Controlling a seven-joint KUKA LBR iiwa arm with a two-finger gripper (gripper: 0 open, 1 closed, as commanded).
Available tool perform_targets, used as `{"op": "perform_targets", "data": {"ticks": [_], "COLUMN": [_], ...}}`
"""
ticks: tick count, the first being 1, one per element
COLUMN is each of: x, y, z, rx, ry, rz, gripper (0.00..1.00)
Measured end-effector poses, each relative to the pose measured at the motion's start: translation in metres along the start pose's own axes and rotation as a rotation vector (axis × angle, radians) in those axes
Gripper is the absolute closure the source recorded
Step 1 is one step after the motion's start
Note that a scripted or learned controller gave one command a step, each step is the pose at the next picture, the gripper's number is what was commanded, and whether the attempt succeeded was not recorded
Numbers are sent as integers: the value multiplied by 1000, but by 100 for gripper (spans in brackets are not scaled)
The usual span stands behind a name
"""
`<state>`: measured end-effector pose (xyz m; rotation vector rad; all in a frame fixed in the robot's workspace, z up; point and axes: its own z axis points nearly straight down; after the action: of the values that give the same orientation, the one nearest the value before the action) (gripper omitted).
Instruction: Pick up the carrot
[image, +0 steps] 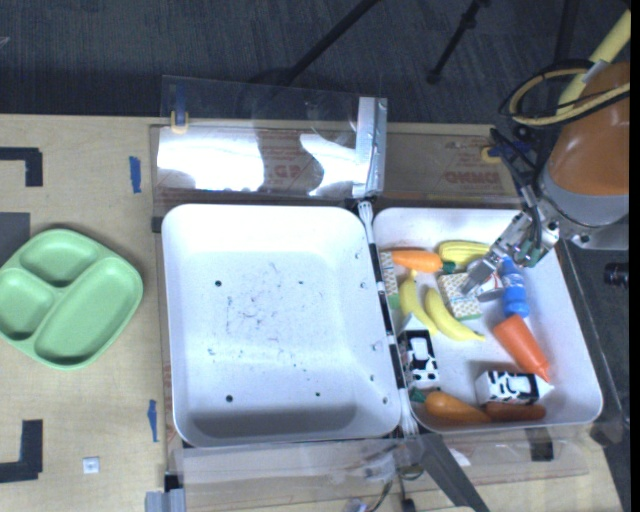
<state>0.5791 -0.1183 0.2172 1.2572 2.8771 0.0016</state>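
I'm seeing the arm (592, 160) showing a rounded orange band over a grey wrist, with black and yellow cables (545, 100) looping beside it (one yellowish tube running upward) and a metallic silver gripper (492, 268).

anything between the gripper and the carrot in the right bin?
Nothing visible. The gripper hangs just up-left of the carrot, which lies uncovered. A blue piece sits at the carrot's top end, and a banana lies to its left.

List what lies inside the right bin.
The right bin holds carrots, bananas, toy cows, a sausage and a blue-topped piece. The gripper covers whatever lies beneath it.
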Motion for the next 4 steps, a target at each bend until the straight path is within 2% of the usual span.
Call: {"op": "perform_targets", "data": {"ticks": [1,2,3,4], "x": [-5,-26,-50,-52], "y": [56,53,60,63], "z": [32,117,128,117], "rx": [-3,-2,1,-9], "ry": [-4,-5,5,-9], "rz": [-92,-244,-373,-370], "gripper": [0,0,0,100]}}
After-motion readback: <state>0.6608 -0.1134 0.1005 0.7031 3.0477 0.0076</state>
